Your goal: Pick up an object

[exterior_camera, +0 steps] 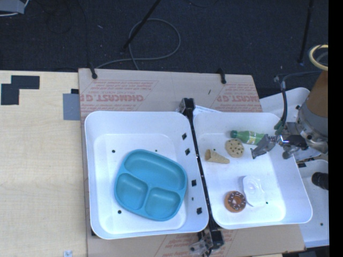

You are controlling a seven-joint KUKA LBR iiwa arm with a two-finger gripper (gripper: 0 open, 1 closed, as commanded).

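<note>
Doughnut [235,201]: nearest the camera, it lies at the near edge of the right bin [292,210], just left of a white block [255,190] and touching or almost touching it.
Right bin, farther back: a round cookie [234,148], a cone-shaped piece [216,157] to its left, and a green bottle [248,137] lying on its side along the far wall.
Left bin [99,143]: it carries a blue divided plate [150,184], well apart from the arm's reach point.
Tool [271,145]: it hangs over the right bin's right half, just right of the cookie and near the bottle's end; two grey fingers [260,148] seem to stand apart with nothing between them, though the view is small here.
Step in hand: probably choosing and closing on a target; nothing is lifted yet.
Best target: the cookie or the bottle, both near the tool.
Advice for the cookie: it lies flat, so come straight down, straddle it across its width, and go low enough to catch the rim.
Advice for the bottle: close across its narrow body, not along its length, and keep off the bin's far wall.
Risk: a flat piece may slide on the smooth bin floor instead of seating.
</note>
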